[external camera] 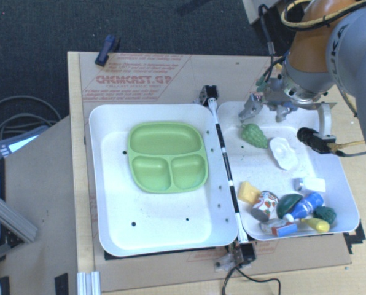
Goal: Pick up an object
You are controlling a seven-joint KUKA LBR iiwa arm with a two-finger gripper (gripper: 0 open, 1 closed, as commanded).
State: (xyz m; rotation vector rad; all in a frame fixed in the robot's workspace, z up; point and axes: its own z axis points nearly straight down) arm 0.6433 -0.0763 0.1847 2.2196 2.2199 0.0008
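In right bin, knobbly green toy, smooth white lump

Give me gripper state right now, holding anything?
Gripper: open, holding nothing; it hangs over the right bin, just above the green textured toy.

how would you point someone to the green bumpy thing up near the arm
Start at the right bin, the one holding the small items. Near its far end, apart from the heap at the near end, lies a dark green bumpy object beside a white piece. It is the lone green thing there.
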